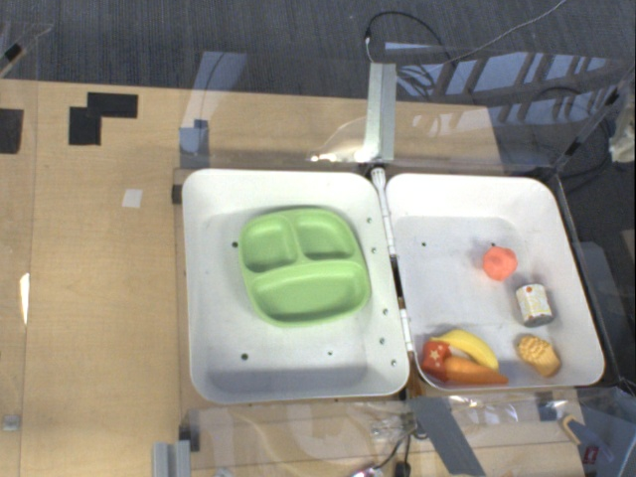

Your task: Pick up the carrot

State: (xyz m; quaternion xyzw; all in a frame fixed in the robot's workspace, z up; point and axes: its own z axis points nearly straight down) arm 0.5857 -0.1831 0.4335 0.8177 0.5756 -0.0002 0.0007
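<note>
**Carrot waits in a crowded corner of the right bin**

At the bench's right-hand shallow white plastic bin (467,217), I see the small orange tapered plastic carrot (474,372) lying flat at about seven o'clock on the bin floor, hard against the near wall. It is wedged among neighbours: a curved yellow toy banana (470,346) touches it along its far side, and a glossy red, pepper-like toy piece (434,354) sits at its thick end, toward the bins' shared divider. A tan, knobbly bread-like lump (538,355) rests at five o'clock, a short cylindrical tin with a pale label (535,304) lies just above that, and a round coral-orange ball-shaped fruit (500,261) stands alone near the bin's centre. The left white bin (214,266) carries a matte lime-green compartment plate (304,265) with three wells. I cannot tell the state of the arm's hand from my seat.

My reading is that the carrot is a light, rigid, hollow moulded piece with a smooth and fairly slippery skin, not fragile. I would take it across its thicker middle, fingers closing from twelve and six o'clock, though the banana and the bin wall leave scant room for them; the narrow tip toward three o'clock offers more clearance but a poorer hold.
</note>
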